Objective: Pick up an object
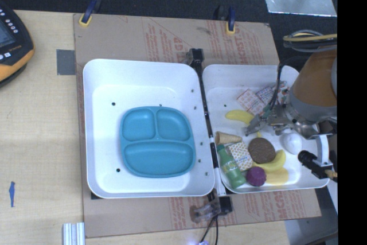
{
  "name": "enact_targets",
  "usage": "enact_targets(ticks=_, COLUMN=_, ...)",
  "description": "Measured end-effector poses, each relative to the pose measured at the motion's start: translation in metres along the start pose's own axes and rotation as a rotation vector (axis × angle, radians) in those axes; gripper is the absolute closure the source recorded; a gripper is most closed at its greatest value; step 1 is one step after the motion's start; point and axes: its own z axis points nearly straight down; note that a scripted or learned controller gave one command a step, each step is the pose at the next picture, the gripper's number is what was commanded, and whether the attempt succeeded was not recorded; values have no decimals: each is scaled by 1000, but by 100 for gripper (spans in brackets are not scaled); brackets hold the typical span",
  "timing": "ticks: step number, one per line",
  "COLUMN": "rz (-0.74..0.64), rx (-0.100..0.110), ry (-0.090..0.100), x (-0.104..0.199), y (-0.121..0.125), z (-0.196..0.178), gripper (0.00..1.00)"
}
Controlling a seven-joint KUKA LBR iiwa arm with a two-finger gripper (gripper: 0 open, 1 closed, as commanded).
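The right bin [229,70] holds several small items: a yellow banana [239,117], a checked waffle piece [249,100], a cone [227,137], a brown round cookie [261,150], a purple ball [256,176], a green bottle [231,168], a second yellow piece [278,166] and a white egg shape [291,142]. My gripper [261,121] is low inside this bin, just right of the banana and above the cookie. The grey arm with its orange band [316,80] covers the bin's right side. Nothing is visibly lifted.
The left bin [103,100] carries a blue divided plate [156,142]. Both bins rest on a cardboard sheet [143,43] held by clamps [89,11] at the back. A yellow and black device [11,40] lies at the far left of the bench.
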Motion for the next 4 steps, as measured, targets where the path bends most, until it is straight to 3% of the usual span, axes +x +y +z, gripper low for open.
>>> enact_targets(ticks=1, rz=2, rx=6, ry=4, x=29, y=-65, z=11, gripper=0)
enact_targets(ticks=2, rz=0, rx=2, ry=2, x=27, y=-62, z=0, gripper=100)
enact_targets(ticks=3, rz=5, rx=-11, ry=-5, x=-48, y=2, z=-44, gripper=100)
enact_targets(ticks=4, rz=2, rx=-8, ry=-1, x=-55, y=16, z=-97, gripper=100)
